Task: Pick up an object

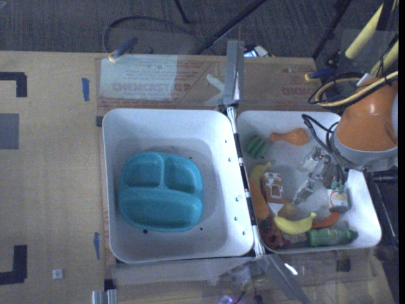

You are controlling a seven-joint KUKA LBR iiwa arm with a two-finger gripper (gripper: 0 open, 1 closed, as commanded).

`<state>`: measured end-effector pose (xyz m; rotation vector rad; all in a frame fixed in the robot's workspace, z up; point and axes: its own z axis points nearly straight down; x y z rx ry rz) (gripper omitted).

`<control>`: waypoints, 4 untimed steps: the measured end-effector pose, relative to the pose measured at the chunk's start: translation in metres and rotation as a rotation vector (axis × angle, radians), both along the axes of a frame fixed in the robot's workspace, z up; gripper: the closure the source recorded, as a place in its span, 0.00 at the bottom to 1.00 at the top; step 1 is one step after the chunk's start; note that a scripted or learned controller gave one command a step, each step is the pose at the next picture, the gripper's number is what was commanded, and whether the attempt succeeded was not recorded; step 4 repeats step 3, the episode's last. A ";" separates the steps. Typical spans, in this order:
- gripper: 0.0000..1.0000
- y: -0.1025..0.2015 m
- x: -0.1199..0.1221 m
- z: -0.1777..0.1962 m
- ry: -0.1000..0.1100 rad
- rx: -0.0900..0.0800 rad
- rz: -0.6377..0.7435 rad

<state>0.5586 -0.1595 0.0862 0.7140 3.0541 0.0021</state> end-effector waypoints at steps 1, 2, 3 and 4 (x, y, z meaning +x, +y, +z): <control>0.00 -0.064 0.059 0.033 -0.001 -0.001 -0.142; 0.00 -0.064 0.059 0.033 -0.001 -0.001 -0.142; 0.00 -0.033 -0.002 -0.001 0.001 0.000 -0.131; 0.00 -0.033 -0.002 -0.001 0.001 0.000 -0.131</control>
